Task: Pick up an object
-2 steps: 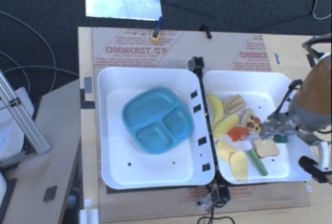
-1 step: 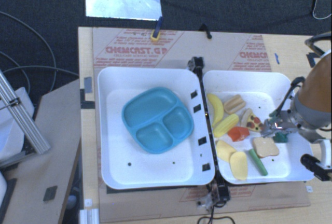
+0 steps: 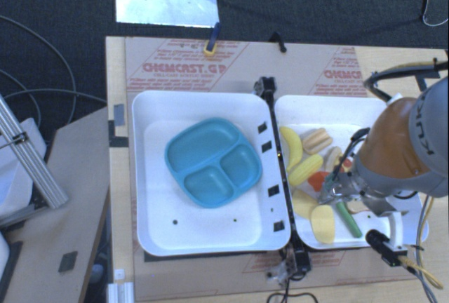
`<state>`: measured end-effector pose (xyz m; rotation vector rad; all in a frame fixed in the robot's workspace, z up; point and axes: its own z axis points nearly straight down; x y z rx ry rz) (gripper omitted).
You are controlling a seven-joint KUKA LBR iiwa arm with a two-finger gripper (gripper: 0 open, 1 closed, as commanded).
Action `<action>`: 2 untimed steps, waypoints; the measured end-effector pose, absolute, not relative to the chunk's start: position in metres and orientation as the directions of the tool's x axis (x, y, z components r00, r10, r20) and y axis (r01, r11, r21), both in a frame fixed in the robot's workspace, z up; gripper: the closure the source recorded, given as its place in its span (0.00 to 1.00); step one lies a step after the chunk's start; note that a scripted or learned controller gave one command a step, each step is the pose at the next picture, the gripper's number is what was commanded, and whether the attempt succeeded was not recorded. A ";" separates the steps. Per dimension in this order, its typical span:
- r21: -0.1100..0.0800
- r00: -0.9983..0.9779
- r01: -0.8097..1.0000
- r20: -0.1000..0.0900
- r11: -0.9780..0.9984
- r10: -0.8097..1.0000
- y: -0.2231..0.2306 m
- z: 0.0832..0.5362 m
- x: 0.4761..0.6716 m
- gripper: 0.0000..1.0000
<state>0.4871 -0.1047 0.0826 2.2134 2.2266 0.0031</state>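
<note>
The plate (image 3: 212,162) is blue, the bins (image 3: 160,112) are white, the banana (image 3: 291,145) is yellow, and the stick (image 3: 347,219) is green.

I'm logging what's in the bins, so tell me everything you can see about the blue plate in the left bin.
The blue plate is light blue, looks like smooth plastic, and is roughly square with rounded corners. Raised ridges split it into three compartments: one large toward the far side and two smaller toward the near side. Nothing lies in any of them. It lies flat, turned at an angle, about mid-floor in the left bin, touching only the floor, clear of the walls.
</note>
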 end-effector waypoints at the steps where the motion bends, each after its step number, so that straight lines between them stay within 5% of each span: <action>1: 0.012 -0.013 1.000 0.002 0.013 1.000 -0.034 0.190 0.489 1.00; 2: 0.002 -0.011 1.000 0.002 0.011 1.000 0.025 0.184 0.492 1.00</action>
